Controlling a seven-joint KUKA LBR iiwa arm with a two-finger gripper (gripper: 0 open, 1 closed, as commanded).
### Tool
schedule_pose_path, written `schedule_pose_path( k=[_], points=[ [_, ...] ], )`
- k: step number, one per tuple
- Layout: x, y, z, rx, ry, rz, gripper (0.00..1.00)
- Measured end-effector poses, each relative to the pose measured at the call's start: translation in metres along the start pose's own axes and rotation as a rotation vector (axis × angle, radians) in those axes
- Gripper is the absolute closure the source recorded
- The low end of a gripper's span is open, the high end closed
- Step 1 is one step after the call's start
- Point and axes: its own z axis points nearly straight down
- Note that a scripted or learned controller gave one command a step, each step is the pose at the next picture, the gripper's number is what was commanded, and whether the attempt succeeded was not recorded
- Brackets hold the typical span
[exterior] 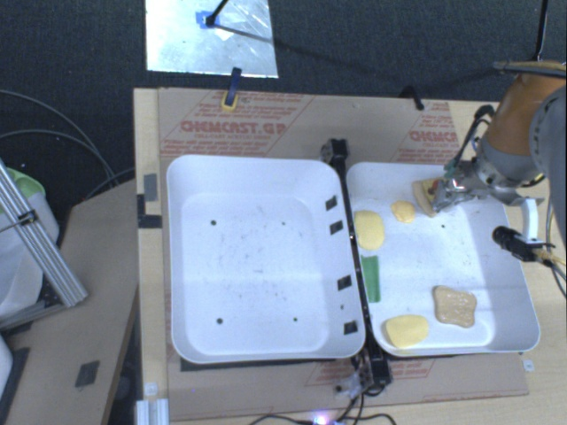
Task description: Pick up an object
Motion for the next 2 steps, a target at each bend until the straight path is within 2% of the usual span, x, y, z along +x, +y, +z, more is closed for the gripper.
schedule_pose_path(
  k=[1, 2],
  points=[
    [-0.014, 0.016, 0.008, 0.006, 0.003, 0.001, 1.00],
    [0.042, -0.063, -0.003, 0.014, 0.007, 0.003, 1.00]
  ],
)
